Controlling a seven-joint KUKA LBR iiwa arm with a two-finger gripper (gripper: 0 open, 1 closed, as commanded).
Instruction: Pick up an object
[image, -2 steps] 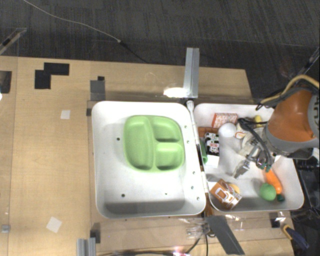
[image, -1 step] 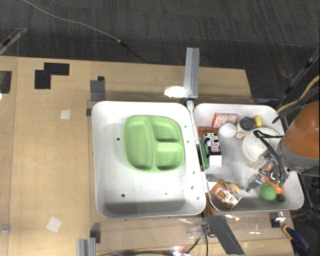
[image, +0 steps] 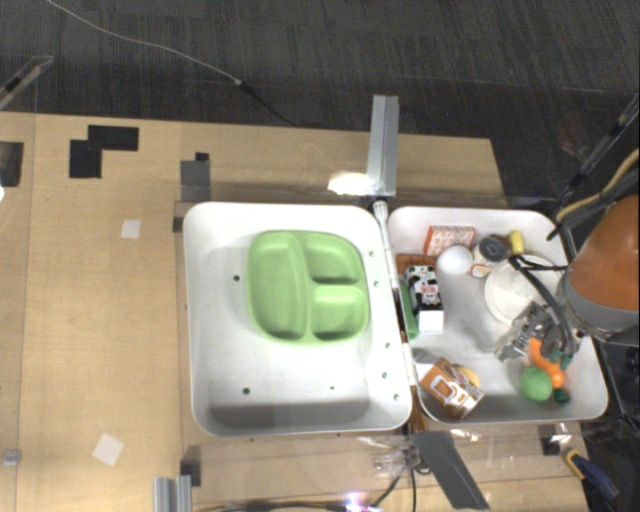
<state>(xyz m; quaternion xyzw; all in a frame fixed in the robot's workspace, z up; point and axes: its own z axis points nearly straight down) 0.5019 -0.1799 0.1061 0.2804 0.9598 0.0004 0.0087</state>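
My gripper (image: 532, 340) hangs low over the right bin (image: 470, 215), near its right side. Its fingertips sit just above and left of a green and orange toy (image: 538, 384). I cannot make out the finger gap. Other objects in this bin are a white round lid (image: 507, 291), a white bulb-like piece (image: 455, 262), an orange box (image: 443, 239), a small black and white box (image: 427, 293) and a brown packet (image: 450, 389) at the front.
The left bin (image: 215, 390) holds a green divided plate (image: 306, 285). A metal post (image: 383, 145) stands behind the seam between the bins. Cables (image: 590, 200) run at the right by the arm's orange band (image: 612, 262).
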